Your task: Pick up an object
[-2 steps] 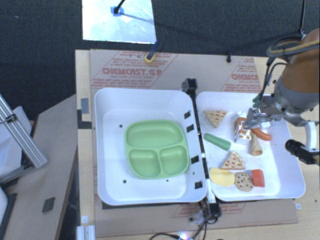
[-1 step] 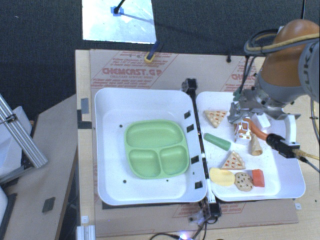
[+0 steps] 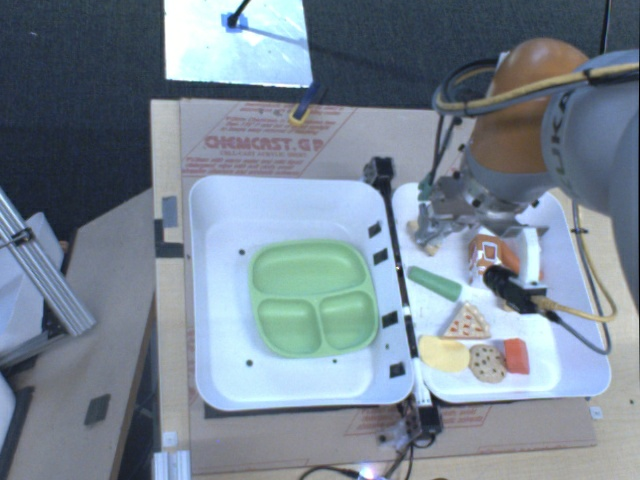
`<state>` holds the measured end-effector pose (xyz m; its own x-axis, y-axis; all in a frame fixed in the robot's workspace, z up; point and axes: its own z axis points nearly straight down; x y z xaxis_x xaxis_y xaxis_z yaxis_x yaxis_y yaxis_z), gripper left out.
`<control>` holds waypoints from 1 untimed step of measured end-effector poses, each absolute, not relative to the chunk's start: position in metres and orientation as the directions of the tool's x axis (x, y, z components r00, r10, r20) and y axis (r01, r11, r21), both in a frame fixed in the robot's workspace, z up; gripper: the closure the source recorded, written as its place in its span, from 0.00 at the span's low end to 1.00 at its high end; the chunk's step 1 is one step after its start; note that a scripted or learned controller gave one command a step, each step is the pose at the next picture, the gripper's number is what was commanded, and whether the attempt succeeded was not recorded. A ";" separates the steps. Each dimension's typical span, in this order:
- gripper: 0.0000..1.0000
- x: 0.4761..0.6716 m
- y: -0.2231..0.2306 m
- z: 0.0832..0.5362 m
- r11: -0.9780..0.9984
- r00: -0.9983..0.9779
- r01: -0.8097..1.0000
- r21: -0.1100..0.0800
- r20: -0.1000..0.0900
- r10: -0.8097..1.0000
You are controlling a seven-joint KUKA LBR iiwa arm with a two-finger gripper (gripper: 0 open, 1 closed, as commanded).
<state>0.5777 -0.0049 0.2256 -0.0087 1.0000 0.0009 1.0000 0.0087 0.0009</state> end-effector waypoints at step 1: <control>1.00 0.588 0.053 0.234 0.009 -0.009 1.000 0.003 0.002 1.000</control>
<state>0.5882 0.0532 0.2344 -0.0094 1.0000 0.0017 1.0000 0.0094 0.0032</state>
